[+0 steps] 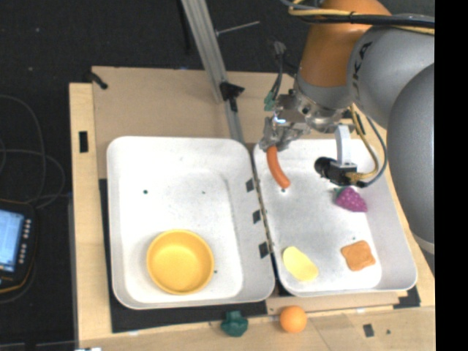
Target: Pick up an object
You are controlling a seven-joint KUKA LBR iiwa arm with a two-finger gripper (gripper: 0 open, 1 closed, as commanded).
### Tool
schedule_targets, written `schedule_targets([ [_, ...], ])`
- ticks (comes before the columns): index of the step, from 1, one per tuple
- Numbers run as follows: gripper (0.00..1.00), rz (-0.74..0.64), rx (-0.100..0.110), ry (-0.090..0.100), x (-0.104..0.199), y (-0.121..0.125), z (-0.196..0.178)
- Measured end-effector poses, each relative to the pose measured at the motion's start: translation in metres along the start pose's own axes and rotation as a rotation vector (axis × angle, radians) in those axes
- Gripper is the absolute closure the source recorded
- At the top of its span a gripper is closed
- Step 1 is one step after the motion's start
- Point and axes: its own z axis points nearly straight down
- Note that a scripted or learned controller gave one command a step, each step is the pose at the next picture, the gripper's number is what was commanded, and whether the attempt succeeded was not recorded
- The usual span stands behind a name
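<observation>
Sausage (277,168) hangs from the gripper (276,139), its top end apparently pinched between the closed fingers, though the grip is hard to make out; it dangles over the right bin's (380,269) ten o'clock corner. Your arm (344,42) comes in from two o'clock. The left bin (131,159) carries a yellow bowl (180,261) at seven o'clock. In the right bin you have a yellow piece (299,263), toast (357,255) and grapes (351,199). On the bench at six o'clock lie an orange (292,319) and a green thing (234,324).

Bench (168,97): two white bins (179,174); orange ball (293,319), green object (235,324), possibly toy.
</observation>
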Motion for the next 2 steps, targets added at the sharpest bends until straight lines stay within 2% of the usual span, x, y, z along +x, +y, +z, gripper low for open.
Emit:
schedule_targets([
  [2, 1.00, 0.001, 0.004, 0.000, 0.092, -0.010, -0.002],
])
